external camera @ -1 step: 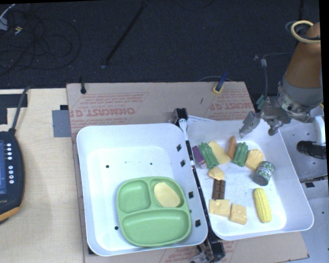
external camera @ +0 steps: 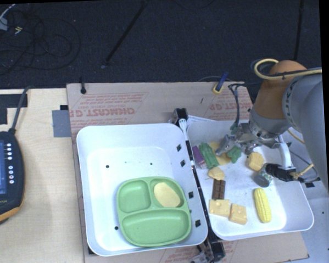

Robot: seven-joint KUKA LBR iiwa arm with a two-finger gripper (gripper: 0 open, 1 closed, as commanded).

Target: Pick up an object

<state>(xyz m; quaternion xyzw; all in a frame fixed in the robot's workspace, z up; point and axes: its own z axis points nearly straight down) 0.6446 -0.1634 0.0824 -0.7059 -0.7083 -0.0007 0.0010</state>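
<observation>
My gripper (external camera: 231, 145) hangs low over the back of the right bin (external camera: 301, 217), reaching in from the right. Just under it lies a small dark green piece (external camera: 235, 152), and I cannot see whether they touch. A ribbed green toy (external camera: 210, 155) and a purple piece (external camera: 198, 154) lie to its left. Nearer the front are a tan piece (external camera: 216, 174), a brown chocolate bar (external camera: 218, 189), two cheese blocks (external camera: 219, 208) (external camera: 238, 214) and a corn cob (external camera: 262, 204). A yellow chunk (external camera: 255, 161) and a grey piece (external camera: 262, 178) sit right of centre.
The left bin (external camera: 99, 142) holds a green divided plate (external camera: 153, 225) with a yellow item (external camera: 167, 195) in its upper right compartment. A black divider (external camera: 189, 171) runs between the bins. A teach pendant (external camera: 3, 175) lies at the far left of the bench.
</observation>
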